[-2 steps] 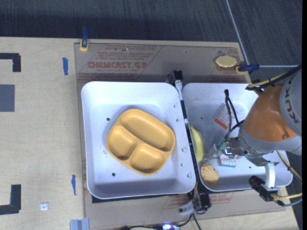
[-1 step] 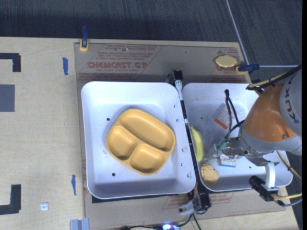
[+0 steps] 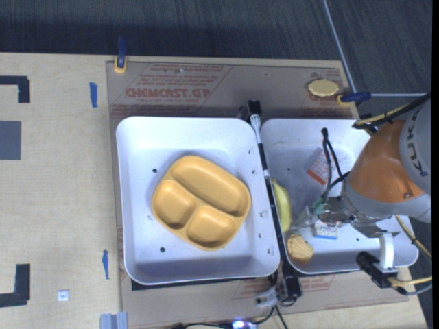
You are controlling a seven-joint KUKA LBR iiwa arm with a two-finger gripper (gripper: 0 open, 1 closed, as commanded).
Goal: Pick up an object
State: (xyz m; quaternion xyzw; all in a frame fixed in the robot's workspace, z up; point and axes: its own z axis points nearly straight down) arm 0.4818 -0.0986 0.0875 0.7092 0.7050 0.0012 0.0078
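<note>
I cannot tell my pincer's (image 3: 321,214) state above the right bin (image 3: 295,139); the banana (image 3: 281,204) looks soft and light, so I would take it across its middle.

- Two bins sit side by side on the bench (image 3: 62,204), their inner walls touching along the middle.
- In the left bin (image 3: 137,142) lies a divided tray (image 3: 200,201), roughly central and turned at a slant.
- In the right bin (image 3: 295,139) a banana (image 3: 282,204) lies along the left wall, with a small cookie (image 3: 300,248) just in front of it (near the front corner).
- A small packet (image 3: 317,166) lies further back in that bin.
- The arm (image 3: 387,177) reaches in from the right, over the right bin's right half.
- Behind the right bin, a round disc (image 3: 323,88) rests on the board.
</note>
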